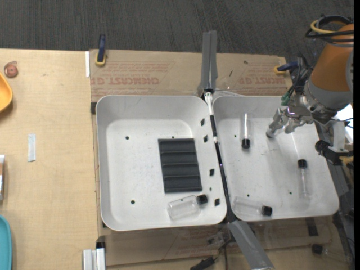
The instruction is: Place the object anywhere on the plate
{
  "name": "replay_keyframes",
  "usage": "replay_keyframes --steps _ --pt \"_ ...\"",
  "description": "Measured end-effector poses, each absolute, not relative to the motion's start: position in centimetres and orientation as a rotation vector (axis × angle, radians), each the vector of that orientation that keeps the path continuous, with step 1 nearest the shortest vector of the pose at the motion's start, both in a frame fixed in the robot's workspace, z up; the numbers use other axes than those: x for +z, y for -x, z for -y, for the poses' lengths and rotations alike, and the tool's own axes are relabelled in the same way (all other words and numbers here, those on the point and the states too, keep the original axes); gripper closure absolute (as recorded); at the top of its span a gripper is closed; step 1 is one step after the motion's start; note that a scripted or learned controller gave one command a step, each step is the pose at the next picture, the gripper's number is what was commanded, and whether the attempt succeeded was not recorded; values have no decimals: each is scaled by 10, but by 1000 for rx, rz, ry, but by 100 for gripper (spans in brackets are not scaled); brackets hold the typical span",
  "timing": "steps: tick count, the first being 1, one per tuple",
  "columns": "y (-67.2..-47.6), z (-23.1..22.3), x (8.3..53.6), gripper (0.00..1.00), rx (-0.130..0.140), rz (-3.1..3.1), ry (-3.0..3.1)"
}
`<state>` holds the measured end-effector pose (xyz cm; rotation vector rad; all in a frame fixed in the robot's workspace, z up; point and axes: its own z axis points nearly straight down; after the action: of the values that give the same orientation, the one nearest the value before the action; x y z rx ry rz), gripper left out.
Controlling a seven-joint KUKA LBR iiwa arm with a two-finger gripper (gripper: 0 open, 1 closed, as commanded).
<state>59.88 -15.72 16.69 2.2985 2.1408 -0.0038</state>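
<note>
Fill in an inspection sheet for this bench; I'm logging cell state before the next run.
Surface: two white bins, left bin, right bin, on cardboard.
Job's things: black ribbed plate in left bin; clear vial just below it, off the plate.
Clutter: three clear vials in right bin, e.g..
Grippers: gripper over right bin, holding nothing visible.
Cables: yellow loop above arm.
Surroundings: wooden table on the left, dark carpet.

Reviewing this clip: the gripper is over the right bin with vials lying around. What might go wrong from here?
1. The vials are clear, thin and lying flat, so the gripper may close on nothing or roll one away.
2. The black plate lies in the left bin; a carry must clear the divider.
3. A vial beside the plate could get knocked.
</note>
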Motion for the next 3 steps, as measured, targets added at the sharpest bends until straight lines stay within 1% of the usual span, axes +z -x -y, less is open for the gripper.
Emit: replay_keyframes --steps 1,2,3 --pt "-593 52 191 100 -4 -2011 -2415" --pt "-646 -12 255 100 -7 -1635 -2682" --pt "-658 -73 205 100 -7 -2110 -2328"
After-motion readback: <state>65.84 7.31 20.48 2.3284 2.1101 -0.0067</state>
